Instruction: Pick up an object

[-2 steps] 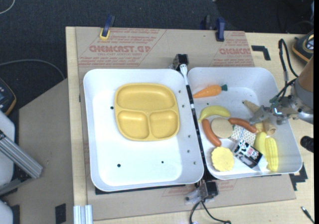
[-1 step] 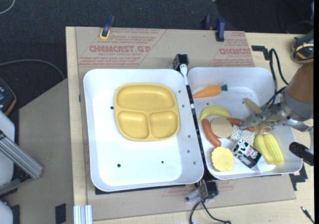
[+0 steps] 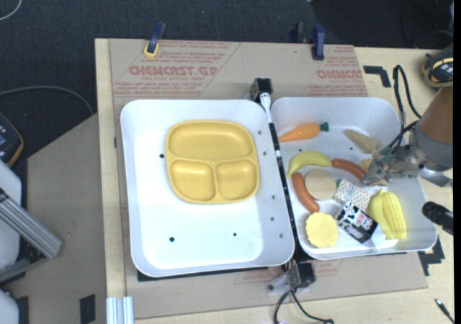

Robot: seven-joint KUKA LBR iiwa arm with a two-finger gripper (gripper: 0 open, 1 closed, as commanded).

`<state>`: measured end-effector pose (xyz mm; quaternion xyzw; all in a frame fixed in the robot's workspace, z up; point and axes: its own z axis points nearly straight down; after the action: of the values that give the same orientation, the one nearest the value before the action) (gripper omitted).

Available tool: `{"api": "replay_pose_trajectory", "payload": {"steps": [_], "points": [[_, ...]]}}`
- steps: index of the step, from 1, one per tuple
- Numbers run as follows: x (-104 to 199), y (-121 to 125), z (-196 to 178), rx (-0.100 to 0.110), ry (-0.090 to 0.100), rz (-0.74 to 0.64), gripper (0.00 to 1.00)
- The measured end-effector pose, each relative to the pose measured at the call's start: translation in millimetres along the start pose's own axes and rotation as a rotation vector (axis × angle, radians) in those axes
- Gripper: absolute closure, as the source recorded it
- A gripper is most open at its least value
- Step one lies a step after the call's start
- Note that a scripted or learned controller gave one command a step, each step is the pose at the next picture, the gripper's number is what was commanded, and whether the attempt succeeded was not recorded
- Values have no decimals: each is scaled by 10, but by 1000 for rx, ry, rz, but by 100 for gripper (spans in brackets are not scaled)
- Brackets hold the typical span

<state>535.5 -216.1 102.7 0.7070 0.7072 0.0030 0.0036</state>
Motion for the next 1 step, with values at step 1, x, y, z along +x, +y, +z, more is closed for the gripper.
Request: {"api": "replay_pose_trajectory", "payload": {"steps": [1], "points": [[4, 102, -607, 1, -3, -1, 100]]}}
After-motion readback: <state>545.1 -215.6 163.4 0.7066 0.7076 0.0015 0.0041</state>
